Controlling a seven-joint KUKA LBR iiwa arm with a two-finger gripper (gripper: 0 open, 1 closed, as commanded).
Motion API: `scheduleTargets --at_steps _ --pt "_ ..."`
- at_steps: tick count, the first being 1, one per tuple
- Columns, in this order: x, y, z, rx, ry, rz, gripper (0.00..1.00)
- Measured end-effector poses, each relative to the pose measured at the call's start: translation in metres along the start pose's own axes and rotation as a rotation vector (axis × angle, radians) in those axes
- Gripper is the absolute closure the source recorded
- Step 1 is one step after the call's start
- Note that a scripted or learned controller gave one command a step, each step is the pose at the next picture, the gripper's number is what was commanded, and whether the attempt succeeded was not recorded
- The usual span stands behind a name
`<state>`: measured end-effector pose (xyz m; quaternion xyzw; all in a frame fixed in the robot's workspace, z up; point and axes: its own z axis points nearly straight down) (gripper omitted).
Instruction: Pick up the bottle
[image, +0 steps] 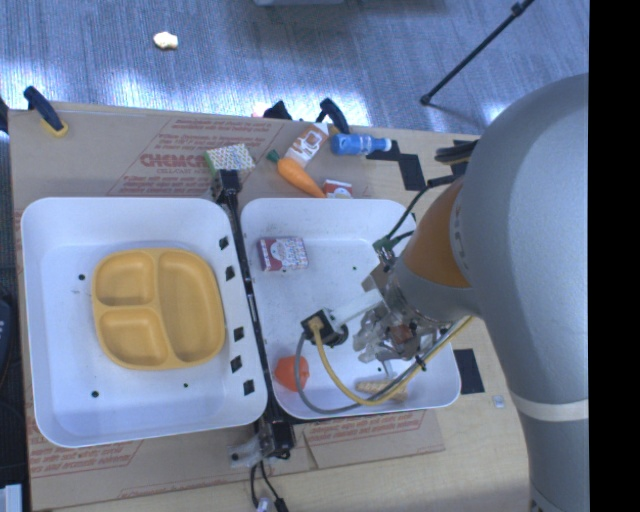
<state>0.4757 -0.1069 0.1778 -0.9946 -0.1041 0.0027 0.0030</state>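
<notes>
A small blue bottle (357, 145) lies on its side on the cardboard behind the right bin (300, 215), outside it. Beside it lies an orange and white bottle-like item (308, 145). My gripper (388, 338) hangs low over the front right part of the right bin, far from both. It is seen from above and partly covered by the wrist. A pale tan object (385, 388) lies just in front of the gripper near the bin's front wall. What it is cannot be made out.
In the right bin lie a red and white box (282, 253) and an orange round thing (291, 373). The left bin (40, 300) holds a yellow divided plate (158, 305). A carrot (299, 177) and a patterned packet (229, 158) rest behind the bins.
</notes>
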Motion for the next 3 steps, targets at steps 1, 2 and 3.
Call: scheduleTargets --at_steps 1,2,3 --pt "-0.013 0.062 -0.098 -0.004 0.003 -0.046 1.0" --pt "-0.008 0.037 0.007 0.0 0.0 -0.045 1.0" --pt "-0.013 0.061 -0.054 -0.002 0.002 0.002 1.0"
